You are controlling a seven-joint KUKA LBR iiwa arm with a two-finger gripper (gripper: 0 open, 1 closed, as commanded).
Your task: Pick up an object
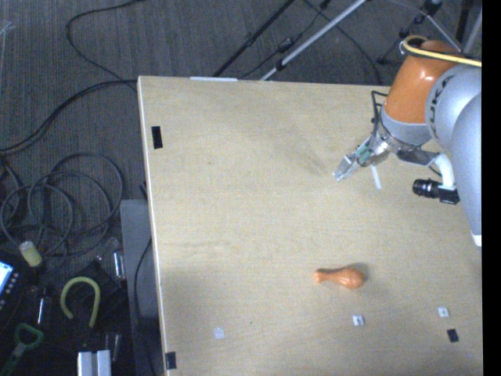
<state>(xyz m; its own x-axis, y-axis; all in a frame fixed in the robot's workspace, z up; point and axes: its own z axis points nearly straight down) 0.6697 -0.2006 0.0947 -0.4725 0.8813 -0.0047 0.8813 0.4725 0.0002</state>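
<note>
The gripper (pixel 358 168) hangs over the smooth, pale wooden bench (pixel 235 210), its two thin fingers spread apart with nothing between them. Well below it (toward the camera) lies a small orange object (pixel 342 276), rounded at one end and tapering to a narrow neck, glossy like plastic.

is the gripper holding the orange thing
No, the orange object lies on the bench, well apart from the gripper.
</note>
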